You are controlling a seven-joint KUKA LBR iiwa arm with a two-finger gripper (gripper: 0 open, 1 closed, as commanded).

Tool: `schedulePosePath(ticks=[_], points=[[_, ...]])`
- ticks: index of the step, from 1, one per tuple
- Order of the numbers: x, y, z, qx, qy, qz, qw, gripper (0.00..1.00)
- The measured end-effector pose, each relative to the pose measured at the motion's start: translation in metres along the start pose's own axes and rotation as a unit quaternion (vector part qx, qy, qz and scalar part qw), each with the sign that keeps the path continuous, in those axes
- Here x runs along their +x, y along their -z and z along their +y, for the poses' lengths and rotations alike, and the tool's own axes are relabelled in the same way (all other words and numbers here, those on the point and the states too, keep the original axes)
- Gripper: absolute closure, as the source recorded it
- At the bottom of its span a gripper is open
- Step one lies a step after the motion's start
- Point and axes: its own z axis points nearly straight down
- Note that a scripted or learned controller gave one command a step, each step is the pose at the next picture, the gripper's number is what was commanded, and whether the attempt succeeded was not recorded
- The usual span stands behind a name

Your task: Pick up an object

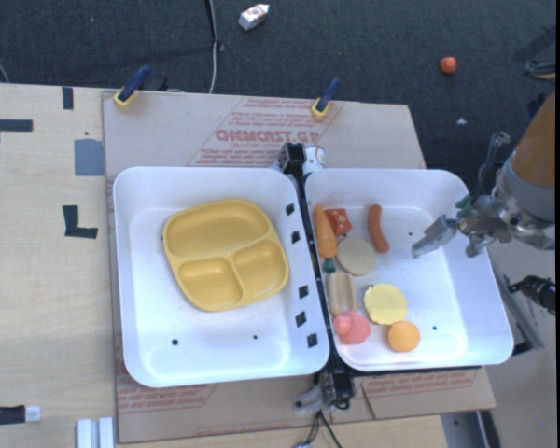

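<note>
While both white bins are being viewed from above at a slant, the arm (541,171) is being seen reaching in from the right, its orange band showing at the frame's edge. The gripper (441,234) is being held over the right side of the right bin (476,343), above bare white floor. Its fingers (429,238) are being pointed leftward toward the food pieces, but whether the jaws are apart or together cannot be told from this angle; nothing is being seen between them.

The things to be picked are being kept in the left half of the right bin, well apart from the gripper. A carrot (325,236) and a red piece (338,221) are lying by the divider, with a sausage (378,228) just to their right. A tan disc (357,257) is being touched by the carrot's near end. Nearer the camera, a bread roll (341,291) is lying beside a yellow slice (385,303), and a pink ball (351,328) and an orange (403,336) are sitting nearest of all.

The left bin (149,343) is being occupied by a yellow divided plate (226,253). Both bins are being borne on a cardboard sheet (252,133), held at its far edge by two clamps (131,90). On the dark floor beyond, a small white object (253,15) and a small orange ball (448,63) are lying.
</note>
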Motion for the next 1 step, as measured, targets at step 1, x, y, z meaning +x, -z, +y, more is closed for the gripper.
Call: schedulePosePath(ticks=[1], points=[[0.0223,-0.0794,0.067,0.001,0.002,0.0,1.0,0.0]])
